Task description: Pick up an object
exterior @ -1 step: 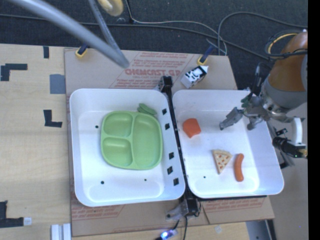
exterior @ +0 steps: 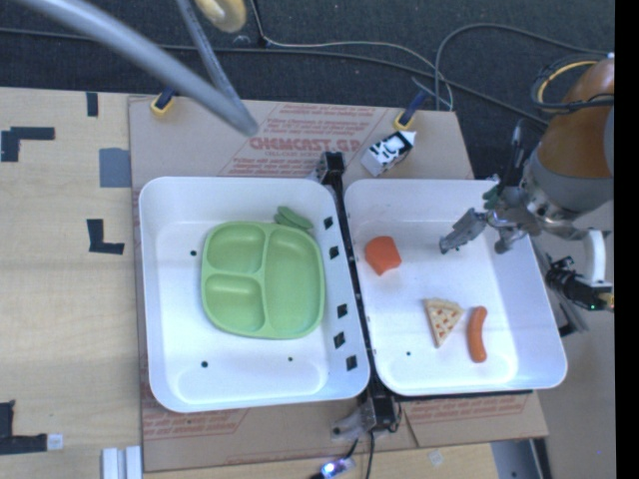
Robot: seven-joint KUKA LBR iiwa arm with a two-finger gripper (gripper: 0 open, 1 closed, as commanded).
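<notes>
Your gripper (exterior: 479, 232) is hovering with fingers spread and nothing between them over the right bin (exterior: 519, 367). The orange block (exterior: 381, 254) is lying just left of it.

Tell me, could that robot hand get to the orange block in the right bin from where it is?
Probably yes. The hand hovers over the right bin, and the orange block sits apart on bare bin floor; the pizza slice and sausage lie off to the side.
</notes>
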